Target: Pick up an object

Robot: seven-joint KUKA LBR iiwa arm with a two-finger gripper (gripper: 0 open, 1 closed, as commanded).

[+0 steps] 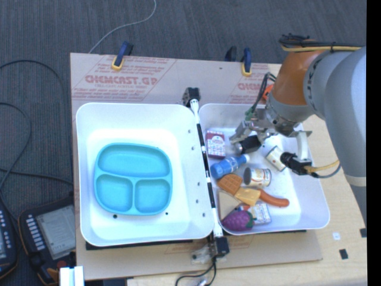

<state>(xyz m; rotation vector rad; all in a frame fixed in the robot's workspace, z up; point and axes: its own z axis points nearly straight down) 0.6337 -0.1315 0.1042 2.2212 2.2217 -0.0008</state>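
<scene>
I've got the arm (321,82) reaching in from the right, wrist low over the upper part of the right bin (309,213). The gripper (249,137) sits in shadow under the wrist; I can't tell its state from this angle, and I see nothing clearly held in it.

No single target is named, so any item in the right bin counts. They're all bunched in the middle and lower part of that bin:
- small maroon packet (215,143) against the left wall, near the gripper
- blue bottle (227,166) lying on its side just below it
- small can (259,176) on its side, right of the bottle
- waffle-like orange piece (232,185) next to the can
- carrot (275,200) lying flat toward the bottom right
- purple grapes (237,220) at the bottom, beside the divider

The left bin (83,159) holds just a blue divided tray (134,177), lying flat in the centre. I'd read that as a drop side, not a pick side.

My read: the gripper is over the packet/bottle end because that's the top of the pile and closest to its approach line. Clutter is the risk here, with items touching or overlapping, so a pinch could slip or drag a neighbour. I'm treating the pick as not yet done.
</scene>
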